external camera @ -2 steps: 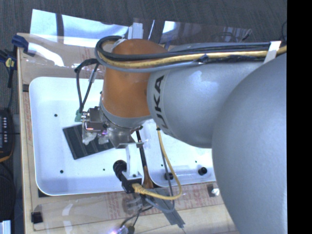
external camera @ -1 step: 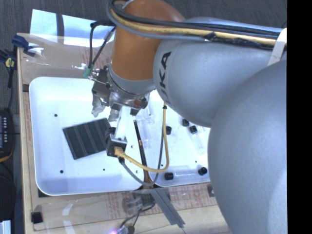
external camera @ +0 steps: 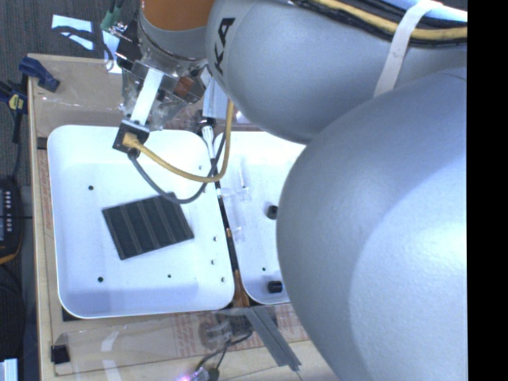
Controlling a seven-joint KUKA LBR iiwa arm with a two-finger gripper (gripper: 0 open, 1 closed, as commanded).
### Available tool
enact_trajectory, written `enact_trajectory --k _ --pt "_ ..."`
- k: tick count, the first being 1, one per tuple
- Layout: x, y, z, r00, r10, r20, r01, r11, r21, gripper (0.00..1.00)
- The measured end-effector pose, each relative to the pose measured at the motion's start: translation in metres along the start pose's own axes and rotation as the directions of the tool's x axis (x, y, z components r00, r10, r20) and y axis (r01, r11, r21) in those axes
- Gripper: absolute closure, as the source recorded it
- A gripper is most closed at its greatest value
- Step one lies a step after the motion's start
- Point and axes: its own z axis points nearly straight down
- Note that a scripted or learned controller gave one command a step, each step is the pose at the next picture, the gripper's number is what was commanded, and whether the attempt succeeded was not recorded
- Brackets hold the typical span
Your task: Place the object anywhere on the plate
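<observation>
A dark grey ribbed plate [external camera: 148,227] lies flat and slightly turned in the middle of the left white bin [external camera: 71,181]. My gripper [external camera: 165,100] hangs below the orange wrist band, over the far edge of the left bin, up and a little right of the plate and well apart from it. The grey arm covers most of the right bin [external camera: 254,236].
Two small dark things [external camera: 272,211] [external camera: 275,286] show in the visible strip of the right bin, too small to tell what they are. The bench's wooden rim [external camera: 36,117] runs along the left, with a blue clamp [external camera: 38,71] at its far corner.
</observation>
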Motion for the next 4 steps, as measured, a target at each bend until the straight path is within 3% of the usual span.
enact_trajectory --k 1,2,4 --pt "-0.051 0.011 -0.040 0.984 -0.176 0.000 0.176 0.984 -0.001 1.00" --pt "0.032 0.026 0.094 0.981 -0.194 0.003 0.194 0.981 0.004 1.00" --pt "0.035 0.022 0.074 0.977 -0.213 0.008 0.213 0.977 0.010 1.00"
